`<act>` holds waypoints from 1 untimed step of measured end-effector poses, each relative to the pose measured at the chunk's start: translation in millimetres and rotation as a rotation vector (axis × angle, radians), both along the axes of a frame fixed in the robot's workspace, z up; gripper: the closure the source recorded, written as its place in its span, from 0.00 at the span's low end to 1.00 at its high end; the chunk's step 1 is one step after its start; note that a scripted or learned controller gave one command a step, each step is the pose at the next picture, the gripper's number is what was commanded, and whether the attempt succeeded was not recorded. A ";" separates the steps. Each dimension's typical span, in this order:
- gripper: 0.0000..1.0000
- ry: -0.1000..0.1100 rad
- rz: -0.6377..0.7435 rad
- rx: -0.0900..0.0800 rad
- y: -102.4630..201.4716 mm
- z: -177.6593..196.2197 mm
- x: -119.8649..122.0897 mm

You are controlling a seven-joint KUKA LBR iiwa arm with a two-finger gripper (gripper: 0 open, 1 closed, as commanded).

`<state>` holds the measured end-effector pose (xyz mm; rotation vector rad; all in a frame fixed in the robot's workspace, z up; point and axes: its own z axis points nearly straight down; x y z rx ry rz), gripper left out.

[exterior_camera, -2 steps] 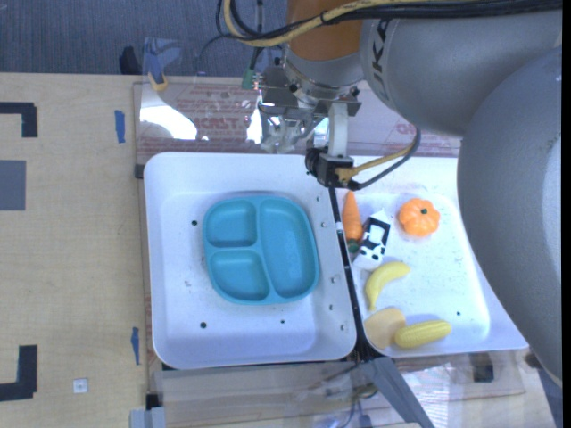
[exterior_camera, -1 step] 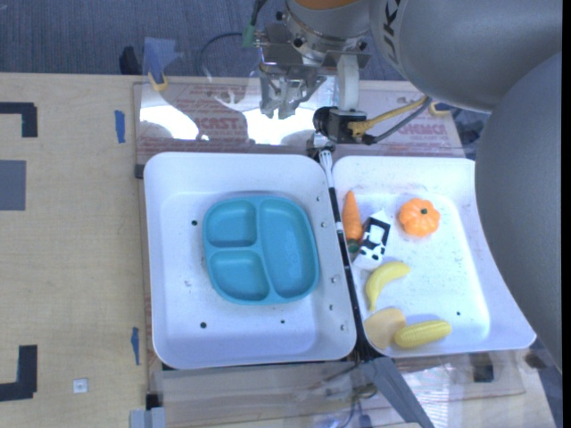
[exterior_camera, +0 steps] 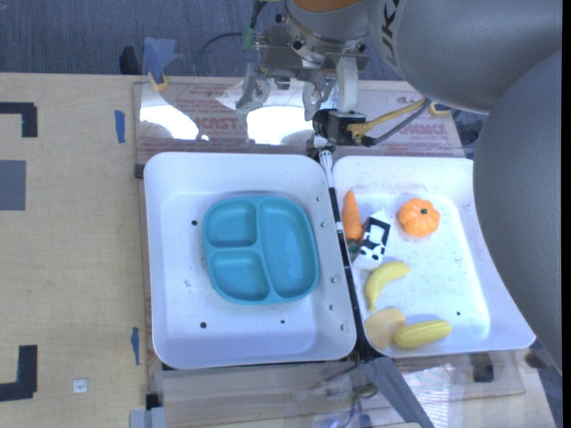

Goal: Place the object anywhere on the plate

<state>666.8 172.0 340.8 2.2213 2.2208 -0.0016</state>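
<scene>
A blue plate point(exterior_camera: 261, 248) with three compartments lies in the left bin point(exterior_camera: 169, 266). The right bin point(exterior_camera: 464, 266) holds a carrot point(exterior_camera: 351, 215), a small orange pumpkin point(exterior_camera: 418, 217), a black and white block point(exterior_camera: 373, 239), a banana point(exterior_camera: 385, 279), a pale round piece point(exterior_camera: 382, 324) and a yellow corn-like piece point(exterior_camera: 423, 333). My gripper point(exterior_camera: 284, 94) hangs high over the far edge of the bins, beyond the plate. It is open, with nothing between its fingers.
A raised divider point(exterior_camera: 337, 239) separates the two bins. The grey arm point(exterior_camera: 482, 43) covers the upper right and hangs over the right bin's far side. Shiny tape and cables lie behind the bins.
</scene>
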 end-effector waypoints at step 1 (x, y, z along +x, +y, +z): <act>1.00 -0.004 0.001 -0.001 0.9 9.7 1.1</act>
